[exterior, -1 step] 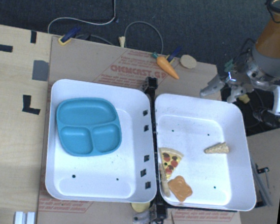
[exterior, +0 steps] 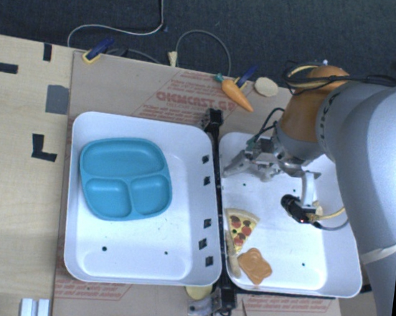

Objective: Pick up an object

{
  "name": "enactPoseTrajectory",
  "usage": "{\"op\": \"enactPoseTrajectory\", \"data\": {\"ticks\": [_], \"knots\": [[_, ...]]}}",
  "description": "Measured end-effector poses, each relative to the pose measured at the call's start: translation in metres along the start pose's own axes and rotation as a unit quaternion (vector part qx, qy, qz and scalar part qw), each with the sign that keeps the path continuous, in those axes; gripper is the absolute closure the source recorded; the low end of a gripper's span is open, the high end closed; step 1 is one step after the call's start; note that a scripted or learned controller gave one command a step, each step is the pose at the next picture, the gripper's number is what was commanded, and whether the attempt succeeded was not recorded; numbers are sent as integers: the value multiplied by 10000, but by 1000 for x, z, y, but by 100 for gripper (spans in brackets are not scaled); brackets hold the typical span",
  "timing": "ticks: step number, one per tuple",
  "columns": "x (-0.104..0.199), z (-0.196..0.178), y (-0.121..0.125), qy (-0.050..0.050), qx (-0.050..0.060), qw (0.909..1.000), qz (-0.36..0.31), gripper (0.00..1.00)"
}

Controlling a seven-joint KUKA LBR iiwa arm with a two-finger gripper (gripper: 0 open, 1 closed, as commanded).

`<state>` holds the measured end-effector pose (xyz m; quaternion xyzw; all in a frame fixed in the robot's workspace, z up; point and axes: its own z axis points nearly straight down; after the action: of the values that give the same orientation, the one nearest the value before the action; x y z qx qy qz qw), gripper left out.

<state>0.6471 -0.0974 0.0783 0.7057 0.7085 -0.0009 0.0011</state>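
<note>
The gripper [exterior: 244, 161] hangs low over the upper left part of the right bin [exterior: 327, 275], near the divider between the two bins. Its metal fingers point left and down toward the bin floor, but from this slanted angle I cannot tell how far apart they stand, and nothing is visible between them.

The likely targets lie elsewhere. A toy pizza slice [exterior: 240, 228] rests against the right bin's left wall, and a brown, bread-like toy [exterior: 254, 265] sits just below it, the two nearly touching. The left bin [exterior: 133, 264] holds a blue divided plate [exterior: 125, 178]. A toy carrot [exterior: 237, 94] and a pale round piece [exterior: 266, 87] lie outside the bins on the cardboard at the back of the counter.

The main risk is a closure on air: the gripper is over bare bin floor, well apart from the pizza slice and the bread piece. The pizza slice is flat and pressed to the wall, so fingers coming down on it may strike the bin's rim or slide over the top without gripping. The two toys lie so close that a reach for one could nudge the other. A dangling cable and connector [exterior: 300, 207] beside the wrist could also snag or sweep an object aside.
</note>
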Motion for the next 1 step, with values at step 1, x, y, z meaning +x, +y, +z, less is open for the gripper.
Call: {"op": "enactPoseTrajectory", "data": {"ticks": [1], "knots": [[-2,-7,22,9,12,10000,3,0]]}}
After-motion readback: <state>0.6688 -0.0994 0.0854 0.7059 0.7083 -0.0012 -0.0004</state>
